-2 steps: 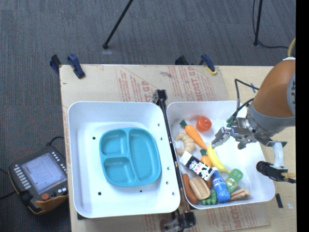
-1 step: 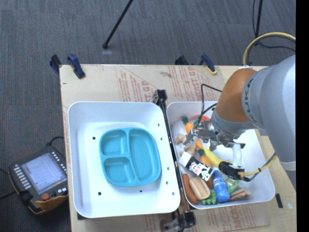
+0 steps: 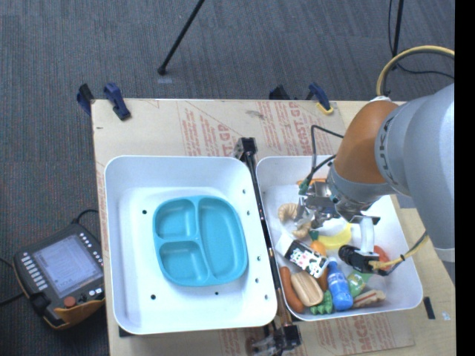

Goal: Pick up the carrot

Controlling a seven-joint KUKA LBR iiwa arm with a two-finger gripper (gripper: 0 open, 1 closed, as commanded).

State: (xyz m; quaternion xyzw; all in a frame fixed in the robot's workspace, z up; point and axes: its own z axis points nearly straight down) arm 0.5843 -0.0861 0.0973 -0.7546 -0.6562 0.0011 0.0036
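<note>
Over the right bin [image 3: 413, 284], seen from above at a slant, the arm [image 3: 404, 154] reaches down from the right, its orange band above the wrist. Its gripper [image 3: 320, 212] hangs low over the bin's middle, among the toys; whether it is released or clenched I cannot tell. Nothing is seen held.

By that bin's left edge, near the front corner, lies the carrot [image 3: 290, 288], a slim orange stick, just beside a tan bread roll [image 3: 307, 288]. Close by are a small black card [image 3: 305, 256] with white marks too small to read, a blue bottle [image 3: 339, 288], a banana [image 3: 335, 236] and something green [image 3: 320, 305] at the front edge.

At the left bin's [image 3: 119, 199] middle sits a blue tray [image 3: 200, 240] with three compartments.

Red print covers the bench [image 3: 185, 128] behind the bins, but the letters are too blurred to read. A pendant [image 3: 58, 271] with a lit screen lies on the floor left of the bench; its screen text cannot be read.
</note>
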